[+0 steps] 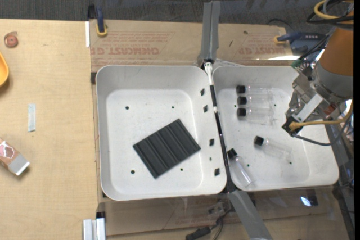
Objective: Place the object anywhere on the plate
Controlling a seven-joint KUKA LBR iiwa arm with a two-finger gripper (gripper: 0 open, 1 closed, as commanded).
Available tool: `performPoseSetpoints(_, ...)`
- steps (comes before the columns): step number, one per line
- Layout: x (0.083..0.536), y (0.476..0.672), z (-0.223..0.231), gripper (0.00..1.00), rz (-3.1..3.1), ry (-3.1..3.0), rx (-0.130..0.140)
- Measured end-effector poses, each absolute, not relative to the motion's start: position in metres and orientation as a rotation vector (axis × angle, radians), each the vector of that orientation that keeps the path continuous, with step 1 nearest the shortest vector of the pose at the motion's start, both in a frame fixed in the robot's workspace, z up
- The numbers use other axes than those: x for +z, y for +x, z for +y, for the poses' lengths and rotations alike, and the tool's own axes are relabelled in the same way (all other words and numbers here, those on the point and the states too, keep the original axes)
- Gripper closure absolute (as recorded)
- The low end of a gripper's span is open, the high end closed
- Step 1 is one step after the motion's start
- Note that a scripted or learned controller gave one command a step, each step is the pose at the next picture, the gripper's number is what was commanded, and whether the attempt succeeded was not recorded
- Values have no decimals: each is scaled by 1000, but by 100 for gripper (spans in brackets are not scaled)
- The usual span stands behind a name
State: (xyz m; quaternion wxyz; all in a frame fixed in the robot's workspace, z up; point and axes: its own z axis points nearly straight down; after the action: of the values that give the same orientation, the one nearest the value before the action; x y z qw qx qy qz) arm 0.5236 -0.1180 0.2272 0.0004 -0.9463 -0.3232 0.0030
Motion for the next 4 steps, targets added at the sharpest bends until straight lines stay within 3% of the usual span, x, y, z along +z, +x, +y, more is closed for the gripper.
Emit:
performPoseSetpoints(1,277,544,-34,100,-840,-3028,8)
performPoseSetpoints(2,295,555,35,100,-545,-3095,6)
performPoseSetpoints(3,344,540,114,100,-1119,-2938,8)
performPoseSetpoints(4,315,563,167,100,-1761,-2602,10)
